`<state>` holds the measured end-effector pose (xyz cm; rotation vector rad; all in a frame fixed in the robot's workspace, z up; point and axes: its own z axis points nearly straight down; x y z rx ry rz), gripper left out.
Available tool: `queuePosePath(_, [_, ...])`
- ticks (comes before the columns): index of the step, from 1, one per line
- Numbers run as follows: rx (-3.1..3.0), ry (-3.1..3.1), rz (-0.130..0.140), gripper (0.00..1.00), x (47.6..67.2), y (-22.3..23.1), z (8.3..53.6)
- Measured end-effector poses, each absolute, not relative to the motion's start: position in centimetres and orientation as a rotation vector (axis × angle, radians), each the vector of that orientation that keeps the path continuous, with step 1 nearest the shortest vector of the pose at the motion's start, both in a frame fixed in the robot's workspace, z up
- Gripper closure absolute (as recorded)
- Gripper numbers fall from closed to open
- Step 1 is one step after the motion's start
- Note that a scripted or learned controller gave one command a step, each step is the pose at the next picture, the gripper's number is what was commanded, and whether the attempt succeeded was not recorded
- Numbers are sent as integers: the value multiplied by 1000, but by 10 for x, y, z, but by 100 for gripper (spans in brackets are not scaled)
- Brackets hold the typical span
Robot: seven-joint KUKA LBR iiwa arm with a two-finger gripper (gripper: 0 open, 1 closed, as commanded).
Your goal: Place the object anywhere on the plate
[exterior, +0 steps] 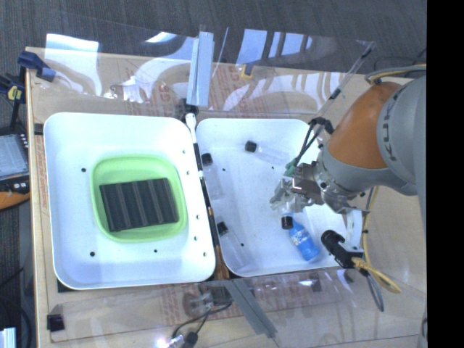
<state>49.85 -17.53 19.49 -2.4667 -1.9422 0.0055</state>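
The object, a small blue bottle with a dark cap, lies on its side on the floor of the right bin, just below the jaws and a little toward the arm's side of them. It rests free on the white surface, with nothing gripping it. Whether the jaws are released or clenched I cannot tell from this slant, since the wrist hardware hides them; no object is seen between them.

Well away from the jaws, across the divider between the bins, the green plate sits in the middle of the left bin, with a dark ribbed insert lying on it. A few small dark bits are scattered on the right bin's floor, one up beyond the jaws near the far wall. Both bins stand on the table.

As I judge it, the task is barely begun: the bottle is not yet picked up. Grasping, lifting, carrying it across to the left bin and setting it down on the plate all remain.
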Motion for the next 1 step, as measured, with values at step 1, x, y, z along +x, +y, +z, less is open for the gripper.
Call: queuePosePath(1, [-2467,-1942,5,0,499,-175,195])
